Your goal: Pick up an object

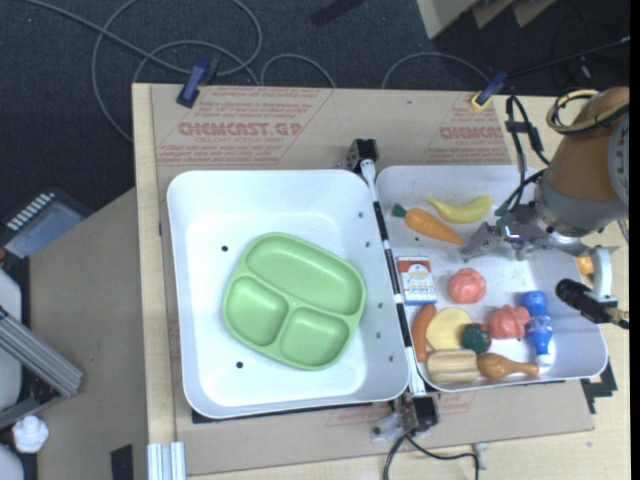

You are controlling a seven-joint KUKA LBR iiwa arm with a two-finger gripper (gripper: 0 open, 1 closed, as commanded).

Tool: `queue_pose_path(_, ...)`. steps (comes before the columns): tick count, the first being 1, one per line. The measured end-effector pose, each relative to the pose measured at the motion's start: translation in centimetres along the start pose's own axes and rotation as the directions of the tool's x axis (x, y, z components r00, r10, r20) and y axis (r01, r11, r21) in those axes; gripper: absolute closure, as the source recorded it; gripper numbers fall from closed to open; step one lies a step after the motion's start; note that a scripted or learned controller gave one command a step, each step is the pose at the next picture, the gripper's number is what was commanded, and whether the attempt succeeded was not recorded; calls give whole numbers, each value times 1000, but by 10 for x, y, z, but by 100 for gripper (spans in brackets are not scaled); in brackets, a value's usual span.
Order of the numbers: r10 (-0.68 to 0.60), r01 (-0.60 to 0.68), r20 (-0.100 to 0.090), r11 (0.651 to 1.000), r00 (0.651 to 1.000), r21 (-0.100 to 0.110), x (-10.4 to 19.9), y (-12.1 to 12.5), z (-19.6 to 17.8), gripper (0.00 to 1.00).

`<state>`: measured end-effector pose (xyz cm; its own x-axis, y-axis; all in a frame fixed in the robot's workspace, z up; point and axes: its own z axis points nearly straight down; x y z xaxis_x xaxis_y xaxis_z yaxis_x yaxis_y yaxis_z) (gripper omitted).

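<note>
the gripper [492,238] hangs over the right bin [590,358], near the carrot [433,225] and the banana [461,207]. i cannot tell how wide it is open, and i see nothing in it. the green plate [292,300] sits in the left bin [200,208].

Red print reading "CHEMCAST G.P" runs along the bench's [300,118] far edge at left; a repeat near its far right corner is cut off.
</note>
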<state>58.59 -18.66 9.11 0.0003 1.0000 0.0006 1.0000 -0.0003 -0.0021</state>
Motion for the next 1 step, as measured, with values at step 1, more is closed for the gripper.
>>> queue_pose_path(1, -2, 2, -1, 1000, 1000, -1, 58, -27, -45, 0)
